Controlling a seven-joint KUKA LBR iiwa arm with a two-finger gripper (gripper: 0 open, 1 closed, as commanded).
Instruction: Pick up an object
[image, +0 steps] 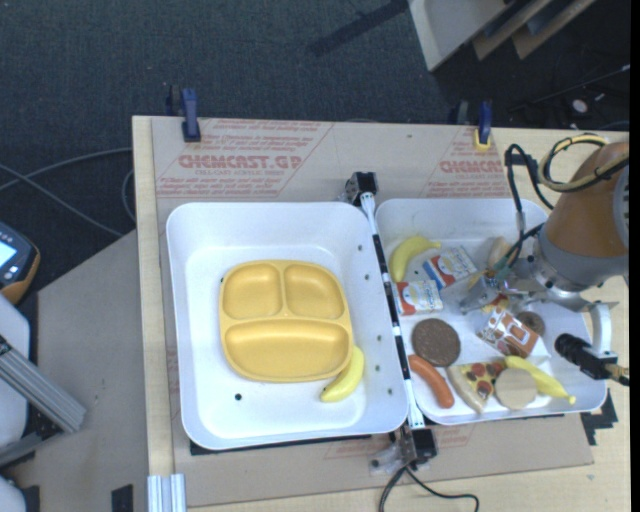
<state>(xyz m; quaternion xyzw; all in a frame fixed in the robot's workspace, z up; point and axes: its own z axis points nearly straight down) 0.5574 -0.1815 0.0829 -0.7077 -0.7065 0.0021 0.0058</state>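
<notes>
The hand (490, 285) hangs low over the right bin (470, 212), among the crowded toy food; whether it's clenched I cannot tell. A snack packet (503, 330) lies just beneath it, likeliest pick.

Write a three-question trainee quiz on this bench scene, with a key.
1. True or false: the yellow divided plate lies in the right bin.
2. Which touches the plate's corner: A) sausage B) banana C) round brown cookie?
3. Fill in: the gripper is over the ____ bin.

Key: 1 false, it lies in the left bin; 2 B; 3 right.
</notes>
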